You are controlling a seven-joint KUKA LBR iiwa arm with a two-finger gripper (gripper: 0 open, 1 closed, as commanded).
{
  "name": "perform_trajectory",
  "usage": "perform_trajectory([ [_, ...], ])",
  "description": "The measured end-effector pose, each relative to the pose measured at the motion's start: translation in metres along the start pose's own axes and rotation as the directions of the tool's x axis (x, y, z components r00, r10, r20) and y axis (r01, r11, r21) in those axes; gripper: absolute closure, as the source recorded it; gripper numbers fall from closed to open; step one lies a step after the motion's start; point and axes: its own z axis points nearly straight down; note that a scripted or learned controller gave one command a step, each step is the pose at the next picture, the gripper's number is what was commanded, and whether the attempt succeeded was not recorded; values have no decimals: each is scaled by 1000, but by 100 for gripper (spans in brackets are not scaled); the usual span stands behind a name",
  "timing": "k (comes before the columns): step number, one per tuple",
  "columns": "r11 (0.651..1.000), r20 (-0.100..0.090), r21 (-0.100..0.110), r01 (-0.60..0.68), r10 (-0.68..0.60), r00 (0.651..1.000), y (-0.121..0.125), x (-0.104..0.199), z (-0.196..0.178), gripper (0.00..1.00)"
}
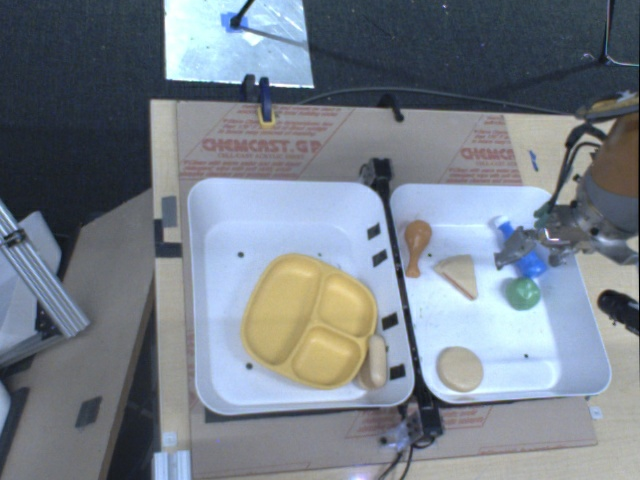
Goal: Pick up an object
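Overhead, the camera view looks down at a slant on a counter (330,128) bearing two shallow white bins side by side. Reaching in from the right edge, the grey arm (612,183) with its orange band crosses the right bin's (575,363) far right rim, its wrist angled down and leftward so that the gripper (518,250) sits low over that bin's upper right part. Whether the gripper is open or closed cannot be told, since it blurs into a small blue object (528,264) lying right at its tip; contact between them is unclear. Just below the blue object, touching or nearly so, lies a green ball (521,293). Left of these, a brown drumstick-shaped toy (415,243) lies with its long axis running roughly up and down the view, bulbous end toward the far rim and thin end pointing toward the near side. Beside it a tan wedge (458,274) points its narrow tip down and to the right. Near the bin's front rim rests a round tan disc (460,368). Over in the left bin (225,218), a yellow divided tray (305,318) lies tilted, with a pale oblong piece (375,360) at its lower right corner
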Motion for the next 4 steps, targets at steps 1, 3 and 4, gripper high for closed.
perform_trajectory([
  [1,1000,2,-10,3,-3,1000,3,0,-5,0],
  [3,1000,3,-10,1,-1,1000,2,-13,82,0],
  [4,1000,-2,-13,1,-1,1000,6,-12,119,0],
])
